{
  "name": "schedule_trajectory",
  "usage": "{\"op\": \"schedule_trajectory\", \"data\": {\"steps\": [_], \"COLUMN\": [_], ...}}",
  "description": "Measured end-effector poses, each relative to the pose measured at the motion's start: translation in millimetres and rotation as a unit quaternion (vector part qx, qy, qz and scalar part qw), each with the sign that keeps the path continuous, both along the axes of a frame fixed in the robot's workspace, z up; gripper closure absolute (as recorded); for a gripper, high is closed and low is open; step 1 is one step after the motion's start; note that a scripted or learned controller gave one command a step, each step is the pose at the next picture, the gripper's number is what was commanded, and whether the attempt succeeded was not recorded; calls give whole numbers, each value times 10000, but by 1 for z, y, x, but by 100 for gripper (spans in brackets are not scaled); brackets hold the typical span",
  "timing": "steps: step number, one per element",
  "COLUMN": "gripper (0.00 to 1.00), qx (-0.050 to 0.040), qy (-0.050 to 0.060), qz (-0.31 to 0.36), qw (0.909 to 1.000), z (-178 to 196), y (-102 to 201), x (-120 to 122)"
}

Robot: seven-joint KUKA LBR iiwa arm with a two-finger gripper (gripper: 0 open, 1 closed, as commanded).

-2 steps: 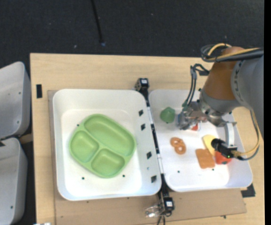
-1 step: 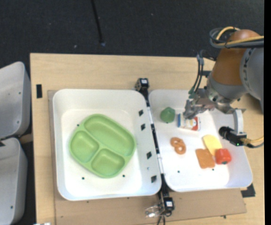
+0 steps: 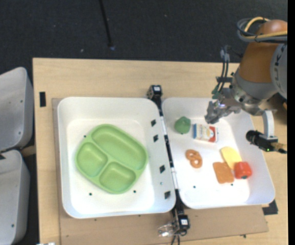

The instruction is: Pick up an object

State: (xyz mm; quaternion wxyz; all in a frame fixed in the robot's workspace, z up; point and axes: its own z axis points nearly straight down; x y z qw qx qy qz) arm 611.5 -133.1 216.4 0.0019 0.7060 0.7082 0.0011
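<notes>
the tool [image 3: 215,112] hangs over the back of the right bin [image 3: 260,188], just above and to the right of a small white carton with red and blue print [image 3: 205,132]. from this slanted look down i cannot tell whether it is spread or pressed together, and nothing shows between its tips, so i judge the pick not yet made.

the candidates all sit in the right bin: a green ball [image 3: 182,125] just left of the carton, a pretzel-shaped piece [image 3: 193,158] further forward, then a tight cluster of an orange slab [image 3: 223,172], a yellow block [image 3: 230,156] and a red piece [image 3: 243,170], which touch or nearly touch one another. the left bin [image 3: 66,198] holds a green divided tray [image 3: 112,158], well apart from the arm.

the carton is the nearest target, and it lies flat and tilted. if the tool comes down off its middle, it may push the carton along the smooth bin floor or nudge it into the green ball, which would likely roll away. a flat item also gives little height to pinch, so the tips could close above it and lift nothing. going for the cluster instead risks catching two pieces at once, or wedging a tip between them. the back wall of the bin is close to the tool, so a drift that way could strike the rim.
</notes>
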Motion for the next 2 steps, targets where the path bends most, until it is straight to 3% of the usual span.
{"op": "schedule_trajectory", "data": {"steps": [2], "gripper": [100], "qx": [15], "qy": [18], "qz": [17], "qw": [10000], "z": [22], "y": [91], "x": [-19]}}
